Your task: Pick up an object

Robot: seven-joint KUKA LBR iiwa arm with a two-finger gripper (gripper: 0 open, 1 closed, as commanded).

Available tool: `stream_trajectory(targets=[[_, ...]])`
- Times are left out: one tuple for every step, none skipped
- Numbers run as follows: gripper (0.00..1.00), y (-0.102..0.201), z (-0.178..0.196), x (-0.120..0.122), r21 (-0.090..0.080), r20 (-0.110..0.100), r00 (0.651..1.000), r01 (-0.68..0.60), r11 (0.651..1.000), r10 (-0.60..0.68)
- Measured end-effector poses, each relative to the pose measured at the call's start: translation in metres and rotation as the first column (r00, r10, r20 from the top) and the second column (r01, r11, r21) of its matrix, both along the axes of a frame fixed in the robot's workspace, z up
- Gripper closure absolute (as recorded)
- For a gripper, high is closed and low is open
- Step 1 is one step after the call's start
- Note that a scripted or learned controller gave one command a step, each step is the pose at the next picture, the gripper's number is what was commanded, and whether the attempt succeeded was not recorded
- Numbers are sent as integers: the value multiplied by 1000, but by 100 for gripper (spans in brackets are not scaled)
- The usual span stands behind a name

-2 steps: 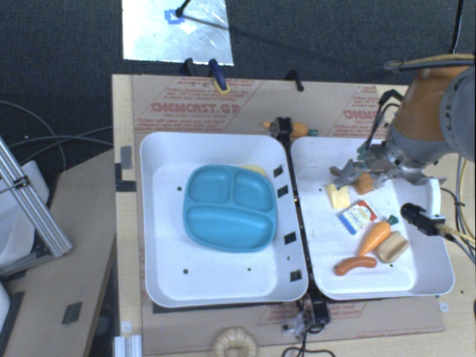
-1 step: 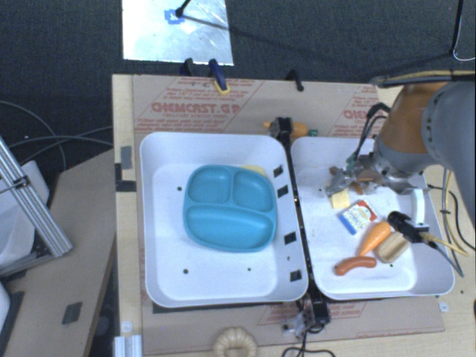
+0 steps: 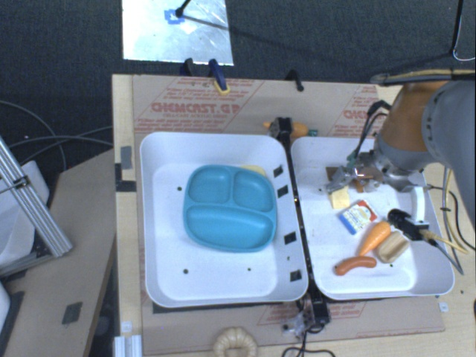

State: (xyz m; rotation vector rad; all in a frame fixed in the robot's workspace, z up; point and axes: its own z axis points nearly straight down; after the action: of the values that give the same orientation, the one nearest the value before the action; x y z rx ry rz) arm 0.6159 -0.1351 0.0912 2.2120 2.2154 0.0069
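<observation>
1. Camera view, the bins: two white bins sit side by side on a brown board with red lettering. The left bin takes the middle of the frame, and the right bin the lower right.
2. Left bin: a blue divided plate lies flat near its middle. A small yellow thing peeks out from behind the plate's upper right edge.
3. The arm enters from the upper right, its orange band above the right bin's far edge. The gripper is low over the upper left part of the right bin, just above a pale yellow block.
4. Claw state: I cannot tell how far open it is, and nothing shows as held in it.
5. Things for picking up, right bin: below the block lies a small red, white and blue packet. Lower right of it an orange carrot lies at a slant, touching a tan bread piece. An orange-red sausage lies nearest the bin's lower edge.
6. Upper left of the frame: a shiny sheet on the dark floor.
</observation>
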Motion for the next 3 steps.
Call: stream_trajectory(targets=[[100,1,8,0,1,2,1000,0,1000,0],[100,-9,61,6,4,-6,1000,0,1000,0],[100,-13,106,7,3,-4,1000,-1,1000,1]])
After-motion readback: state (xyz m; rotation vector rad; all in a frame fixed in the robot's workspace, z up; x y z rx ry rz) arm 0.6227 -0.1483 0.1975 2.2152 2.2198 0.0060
